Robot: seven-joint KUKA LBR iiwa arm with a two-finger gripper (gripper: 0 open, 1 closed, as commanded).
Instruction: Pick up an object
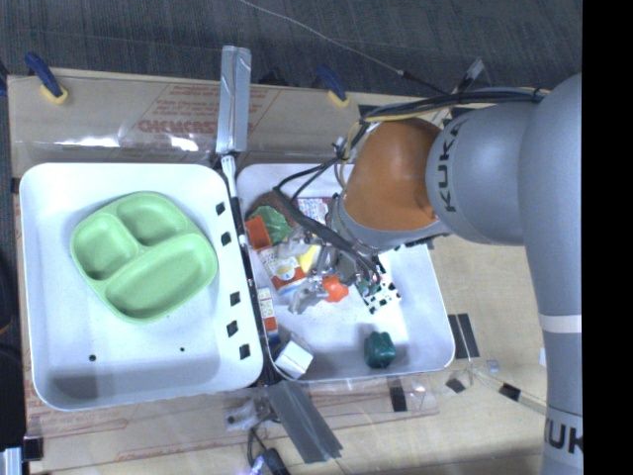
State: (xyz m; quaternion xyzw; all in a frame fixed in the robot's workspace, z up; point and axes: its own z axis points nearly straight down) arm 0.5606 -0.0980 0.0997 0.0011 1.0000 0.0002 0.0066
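Note:
My gripper (pixel 318 287) reaches down into the right bin (pixel 425 339), over a heap of small objects near its left wall. The heap holds an orange-red block (pixel 257 232), a green piece (pixel 275 220), a yellow piece (pixel 309 257) and a small orange object (pixel 335 289) right at the fingertips. A black-and-white dotted die (pixel 380 295) lies just right of the gripper. A dark green toy (pixel 379 348) sits alone toward the bin's front. A white block (pixel 294 360) rests at the front left corner. The arm's orange band (pixel 391 176) hides the bin's back part.
The left bin (pixel 49 364) holds a light green divided plate (pixel 144 255). A divider with black clips (pixel 237 295) runs between the bins. Blue clamps (pixel 47 77) hold the cardboard at the back. Cables loop over the arm's wrist.

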